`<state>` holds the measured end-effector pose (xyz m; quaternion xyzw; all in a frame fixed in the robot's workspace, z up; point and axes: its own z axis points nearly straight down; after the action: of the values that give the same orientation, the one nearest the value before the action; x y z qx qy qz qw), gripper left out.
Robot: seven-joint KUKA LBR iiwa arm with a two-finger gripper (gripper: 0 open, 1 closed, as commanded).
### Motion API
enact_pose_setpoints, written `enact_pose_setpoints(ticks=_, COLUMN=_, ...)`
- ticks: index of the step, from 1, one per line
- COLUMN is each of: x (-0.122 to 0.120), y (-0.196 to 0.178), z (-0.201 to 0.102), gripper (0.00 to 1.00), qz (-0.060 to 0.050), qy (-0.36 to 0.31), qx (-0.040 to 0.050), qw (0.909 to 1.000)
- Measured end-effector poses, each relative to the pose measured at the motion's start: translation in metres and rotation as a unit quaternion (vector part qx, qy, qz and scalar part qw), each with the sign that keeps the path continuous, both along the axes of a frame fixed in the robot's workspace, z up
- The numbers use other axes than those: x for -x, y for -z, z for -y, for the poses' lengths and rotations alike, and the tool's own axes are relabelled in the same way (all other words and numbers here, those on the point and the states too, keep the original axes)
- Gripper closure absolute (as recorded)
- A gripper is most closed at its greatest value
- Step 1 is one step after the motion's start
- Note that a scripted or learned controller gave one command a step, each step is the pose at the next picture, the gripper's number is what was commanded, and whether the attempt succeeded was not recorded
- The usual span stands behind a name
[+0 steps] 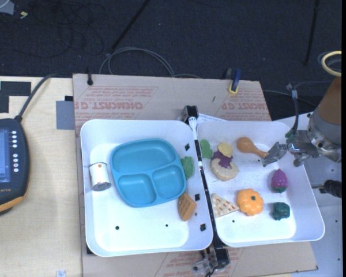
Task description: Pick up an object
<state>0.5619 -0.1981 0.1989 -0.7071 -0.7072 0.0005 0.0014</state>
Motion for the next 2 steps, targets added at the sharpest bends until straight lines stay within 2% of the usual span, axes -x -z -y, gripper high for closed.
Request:
enact_pose_setpoints(ticks=1, x=0.041, y=0.117, z=-0.045, gripper=0.0, qz=-0.002, qy=0.001, qx=-0.001, qw=1.0)
enact_pose_setpoints(ticks=2, x=0.083, y=0.112, z=-0.099, gripper=0.0, qz=-0.001, qy=-0.001, qx=-0.001, qw=1.0)
